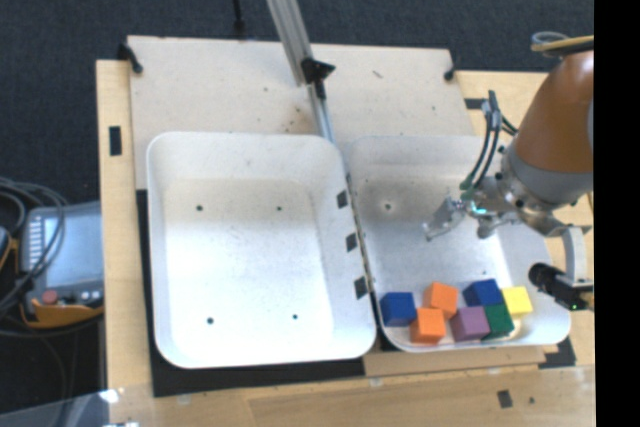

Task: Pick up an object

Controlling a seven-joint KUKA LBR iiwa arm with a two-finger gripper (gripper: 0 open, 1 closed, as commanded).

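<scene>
Seven small blocks lay clustered at the near edge of the right bin (400,165) when I checked the feed: a blue block (398,306) on the left, an orange block (443,295) and another orange block (429,324) beside it, then a purple block (468,322), a green block (499,320), a second blue block (483,292) and a yellow block (517,300) furthest right. My gripper (447,217) hung over the middle of that bin, on the far side of the cluster and well apart from it, pointing left from the orange-banded arm (558,125). Nothing sat between its fingers; how wide they stood I could not tell. I saw the left bin (170,165) lying alongside, just touching the right one
</scene>
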